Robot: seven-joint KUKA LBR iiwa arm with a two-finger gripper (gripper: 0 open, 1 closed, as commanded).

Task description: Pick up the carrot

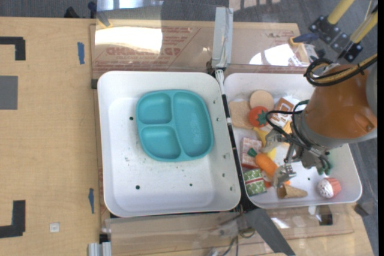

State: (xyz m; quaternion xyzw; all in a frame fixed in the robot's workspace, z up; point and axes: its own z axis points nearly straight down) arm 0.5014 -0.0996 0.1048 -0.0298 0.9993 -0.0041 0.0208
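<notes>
Divided plate (174, 125) in the left bin (114, 147); in the right bin (351, 180), carrot (265, 162) among scattered toy foods — tomato (258, 115) behind it, gripper (287, 169) just right

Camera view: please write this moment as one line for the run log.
arm: over right bin | gripper: low beside carrot | carrot: lying in right bin among toy foods, not lifted | left bin: holds teal divided plate
</notes>
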